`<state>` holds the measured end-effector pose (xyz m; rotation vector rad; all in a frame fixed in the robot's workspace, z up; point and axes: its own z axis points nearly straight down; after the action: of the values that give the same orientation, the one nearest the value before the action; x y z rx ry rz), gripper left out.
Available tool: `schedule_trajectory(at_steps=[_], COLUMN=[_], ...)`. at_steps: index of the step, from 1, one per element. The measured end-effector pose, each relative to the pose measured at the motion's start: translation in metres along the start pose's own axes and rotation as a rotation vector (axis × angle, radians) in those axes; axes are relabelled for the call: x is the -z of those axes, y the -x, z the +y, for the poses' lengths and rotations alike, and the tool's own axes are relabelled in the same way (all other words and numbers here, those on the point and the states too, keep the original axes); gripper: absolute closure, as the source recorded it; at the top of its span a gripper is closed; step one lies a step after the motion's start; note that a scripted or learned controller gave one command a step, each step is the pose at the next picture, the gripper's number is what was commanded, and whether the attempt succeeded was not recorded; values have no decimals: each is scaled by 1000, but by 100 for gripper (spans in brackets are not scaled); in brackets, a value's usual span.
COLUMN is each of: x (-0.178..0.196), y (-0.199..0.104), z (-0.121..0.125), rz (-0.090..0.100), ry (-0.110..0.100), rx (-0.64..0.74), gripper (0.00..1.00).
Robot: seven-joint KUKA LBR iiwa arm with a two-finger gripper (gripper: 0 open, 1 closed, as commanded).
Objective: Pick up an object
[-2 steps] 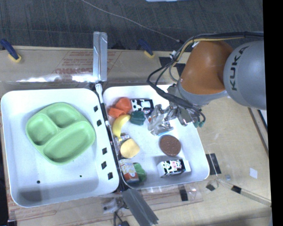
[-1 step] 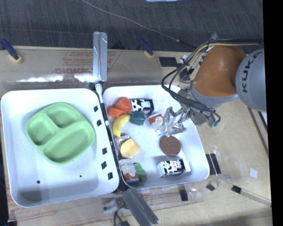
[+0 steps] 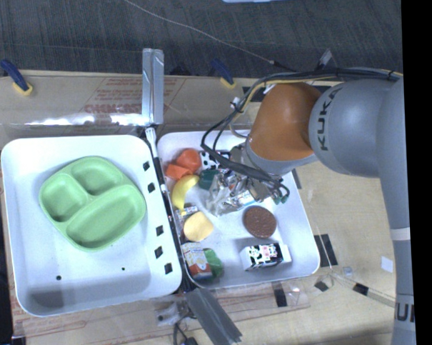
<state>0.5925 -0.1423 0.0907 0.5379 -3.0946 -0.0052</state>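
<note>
In the right bin [image 3: 304, 236], my gripper [image 3: 230, 190] is low among the objects, its metal parts showing under the wrist and the cable loops. I cannot tell its state from this angle; the glare and clutter hide too much.

No single object is named for me, so any of these counts. Left of the gripper, against the divider, I see an orange piece [image 3: 185, 162], a banana [image 3: 183, 191] just below it, and a lemon [image 3: 197, 226] lower down. A brown disc [image 3: 260, 221] lies just right of and below the gripper. Near the front wall are a small carton [image 3: 264, 255] with a black-and-white print and a green and orange packet [image 3: 203, 264]. A dark green thing [image 3: 206, 178] sits close beside the gripper, too small to identify. The left bin [image 3: 21, 284] carries a green plate [image 3: 93, 201], well apart from the arm.

My worry is crowding. The banana, lemon and orange piece touch or nearly touch, so I judge a closing gripper could catch two at once or push one aside against the divider. The round fruit may roll out of a shallow pinch. The flat disc gives little edge to grasp. The cables near the wrist could also snag as I lift.
</note>
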Motion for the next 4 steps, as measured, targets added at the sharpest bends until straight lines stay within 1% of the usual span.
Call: schedule_trajectory(at_steps=[1, 2, 3, 4], x=[51, 13, 116, 147], y=[-76, -4, 22, -36], z=[34, 53, 32, 84], rz=[-2, -27, -10, -2], ry=[-4, -13, -6, -3], rx=[-202, -293, -501, -921], gripper=[100, 100, 100, 100])
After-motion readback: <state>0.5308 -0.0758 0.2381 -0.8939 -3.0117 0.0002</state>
